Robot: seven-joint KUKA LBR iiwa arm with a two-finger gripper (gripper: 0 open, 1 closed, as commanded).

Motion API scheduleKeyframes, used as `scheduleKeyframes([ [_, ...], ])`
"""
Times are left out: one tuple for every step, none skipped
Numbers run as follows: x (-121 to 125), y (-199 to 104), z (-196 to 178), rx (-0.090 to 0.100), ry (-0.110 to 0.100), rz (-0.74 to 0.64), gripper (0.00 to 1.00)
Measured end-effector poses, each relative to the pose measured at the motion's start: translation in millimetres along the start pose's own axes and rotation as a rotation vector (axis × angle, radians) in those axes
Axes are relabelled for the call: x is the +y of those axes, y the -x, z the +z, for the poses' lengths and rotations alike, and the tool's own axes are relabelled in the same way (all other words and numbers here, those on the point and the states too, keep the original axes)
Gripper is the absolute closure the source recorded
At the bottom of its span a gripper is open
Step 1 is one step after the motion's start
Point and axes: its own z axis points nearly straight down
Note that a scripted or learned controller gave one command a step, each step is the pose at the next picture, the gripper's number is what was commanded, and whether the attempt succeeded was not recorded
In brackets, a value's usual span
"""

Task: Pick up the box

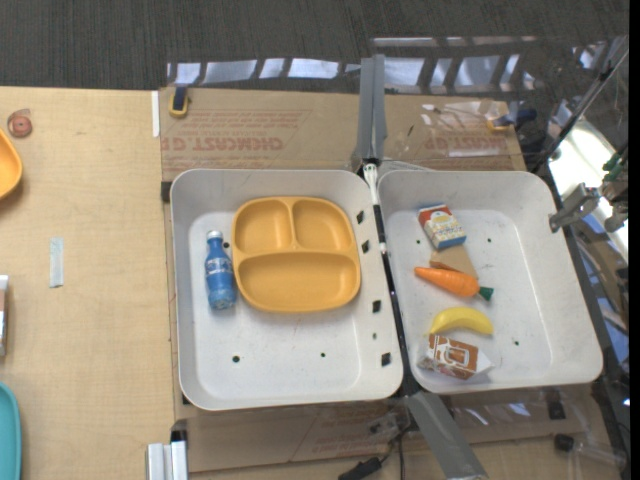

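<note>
One box [442, 227] lies near the carrot [450, 281], right bin [545, 298].

Even overhead light, soft short shadows — glare at the right edge (blown-out white), focus slightly soft.

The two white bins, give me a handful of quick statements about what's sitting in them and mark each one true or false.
1. The yellow divided plate lies in the left bin. True.
2. The blue bottle is in the right bin. False: it lies in the left bin, beside the plate's left edge.
3. The carrot lies between the small box and the banana. True.
4. The banana rests on the plate. False: it is in the right bin, just above a wrapped packet.
5. The small box is at the near edge of its bin. False: it sits toward the far side.
</note>
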Motion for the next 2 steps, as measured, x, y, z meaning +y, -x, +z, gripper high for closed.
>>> scheduleKeyframes([
  [55.4, -85.0, 137.7, 0.000, 0.001, -0.060, 0.00],
  [117.2, -112.7, 190.6, -0.001, 0.003, -0.212, 0.00],
])
